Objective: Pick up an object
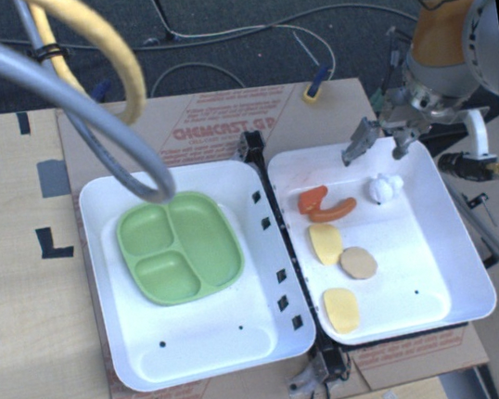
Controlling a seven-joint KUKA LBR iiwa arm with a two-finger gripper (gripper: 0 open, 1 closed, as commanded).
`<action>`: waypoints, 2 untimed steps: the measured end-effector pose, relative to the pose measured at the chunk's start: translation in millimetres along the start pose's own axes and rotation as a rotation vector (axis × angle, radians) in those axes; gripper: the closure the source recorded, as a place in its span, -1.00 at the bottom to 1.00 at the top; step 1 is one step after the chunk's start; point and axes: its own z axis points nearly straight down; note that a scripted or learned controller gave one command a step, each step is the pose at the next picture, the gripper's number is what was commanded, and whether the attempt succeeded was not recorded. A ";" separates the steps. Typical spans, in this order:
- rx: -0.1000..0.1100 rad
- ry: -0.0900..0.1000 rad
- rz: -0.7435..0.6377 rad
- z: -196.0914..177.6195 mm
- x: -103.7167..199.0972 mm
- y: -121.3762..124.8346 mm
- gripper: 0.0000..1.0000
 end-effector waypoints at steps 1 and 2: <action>-0.014 -0.002 -0.004 -10.0 0.6 2.4 -1.00; -0.011 -0.003 -0.003 35.7 -4.9 0.1 -1.00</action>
